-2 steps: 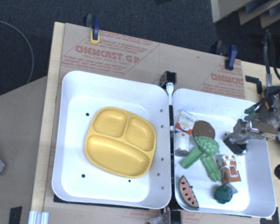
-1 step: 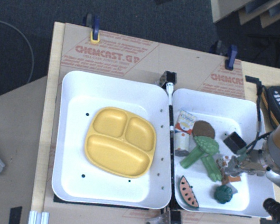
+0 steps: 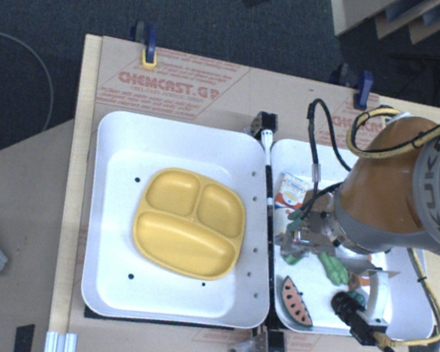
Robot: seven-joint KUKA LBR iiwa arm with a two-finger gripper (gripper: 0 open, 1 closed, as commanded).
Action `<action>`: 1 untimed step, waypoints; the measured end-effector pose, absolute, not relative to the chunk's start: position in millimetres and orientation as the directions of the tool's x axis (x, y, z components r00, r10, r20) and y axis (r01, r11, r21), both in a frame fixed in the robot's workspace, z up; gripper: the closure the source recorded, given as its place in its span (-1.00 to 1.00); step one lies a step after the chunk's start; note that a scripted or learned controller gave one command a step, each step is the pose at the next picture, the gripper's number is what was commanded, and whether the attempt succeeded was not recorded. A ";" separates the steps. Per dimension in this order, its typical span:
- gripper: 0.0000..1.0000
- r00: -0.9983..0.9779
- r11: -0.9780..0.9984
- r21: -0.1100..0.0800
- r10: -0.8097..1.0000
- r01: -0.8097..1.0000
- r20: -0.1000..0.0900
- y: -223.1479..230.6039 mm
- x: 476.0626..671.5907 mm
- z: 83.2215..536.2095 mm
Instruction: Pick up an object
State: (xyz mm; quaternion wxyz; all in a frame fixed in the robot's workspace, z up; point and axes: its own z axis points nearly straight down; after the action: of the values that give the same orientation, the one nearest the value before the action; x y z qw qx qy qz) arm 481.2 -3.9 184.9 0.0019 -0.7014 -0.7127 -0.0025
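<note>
Nearest the camera, a watermelon slice (image 3: pixel 296 302) lies at the right bin's (image 3: pixel 422 320) front edge. Just behind it a green object (image 3: pixel 335 270) sits beneath the gripper (image 3: pixel 303 238); whether its grip is open or closed, I cannot tell. Further left, a yellow divided plate (image 3: pixel 190 223) fills the left bin (image 3: pixel 111 194). Beyond, a small printed packet (image 3: pixel 292 189).

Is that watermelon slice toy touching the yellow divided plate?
Apart. The camera view shows the watermelon slice lying in the right bin, while the yellow plate sits in the left bin, with both bins' rims between them.
</note>
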 end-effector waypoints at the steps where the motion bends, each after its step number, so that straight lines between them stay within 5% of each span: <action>1: 1.00 -0.004 0.004 0.014 1.000 1.000 0.001 0.2 481.3 301.3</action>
State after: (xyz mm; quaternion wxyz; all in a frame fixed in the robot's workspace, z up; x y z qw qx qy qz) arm 481.3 0.2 301.3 -0.0047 -0.7057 -0.7085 -0.0055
